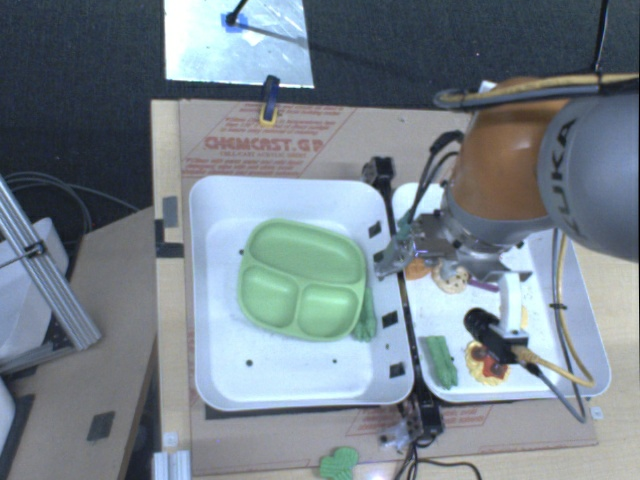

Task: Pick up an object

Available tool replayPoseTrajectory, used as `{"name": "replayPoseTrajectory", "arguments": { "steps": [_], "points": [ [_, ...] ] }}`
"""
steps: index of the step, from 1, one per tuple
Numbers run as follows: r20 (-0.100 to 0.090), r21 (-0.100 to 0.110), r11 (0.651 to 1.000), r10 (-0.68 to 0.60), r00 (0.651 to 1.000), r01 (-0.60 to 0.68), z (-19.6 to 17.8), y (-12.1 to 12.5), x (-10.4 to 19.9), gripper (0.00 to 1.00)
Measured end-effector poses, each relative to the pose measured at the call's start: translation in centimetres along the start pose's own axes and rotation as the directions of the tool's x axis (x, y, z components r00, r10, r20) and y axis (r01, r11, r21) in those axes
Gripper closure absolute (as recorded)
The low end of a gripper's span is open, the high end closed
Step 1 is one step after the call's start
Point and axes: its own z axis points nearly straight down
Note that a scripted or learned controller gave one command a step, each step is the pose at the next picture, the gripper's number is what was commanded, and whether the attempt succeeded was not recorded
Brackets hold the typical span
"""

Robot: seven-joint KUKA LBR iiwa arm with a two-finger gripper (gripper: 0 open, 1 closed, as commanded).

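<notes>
My arm [520, 168] hangs over the right bin [440, 318], likely because small pickings lie there; a green plate [300, 278] fills the left bin [290, 368]. My claw [432, 258], apart or together I cannot tell, hovers beside a tan disc [450, 281].

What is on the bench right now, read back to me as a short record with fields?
left bin: green divided plate, three compartments
right bin: green block, round tan piece, red and yellow item
arm: over the right bin's far half, reaching in from the right
gripper: low, by the wall between the two bins
grasp: cannot tell from this view
</notes>
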Motion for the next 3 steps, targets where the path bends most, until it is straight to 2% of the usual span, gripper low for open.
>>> {"name": "replayPoseTrajectory", "arguments": {
  "steps": [1, 2, 3],
  "points": [
    [-0.006, 0.009, 1.0, -0.021, 1.0, 0.021, 4.8, -1.0, 9.0, 0.0],
    [-0.001, -0.005, 1.0, -0.004, 1.0, 0.004, -2.9, 0.9, 0.7, 0.0],
    [-0.005, 0.009, 1.0, -0.018, 1.0, 0.018, 3.3, -3.2, 6.9, 0.0]
  ]
}}
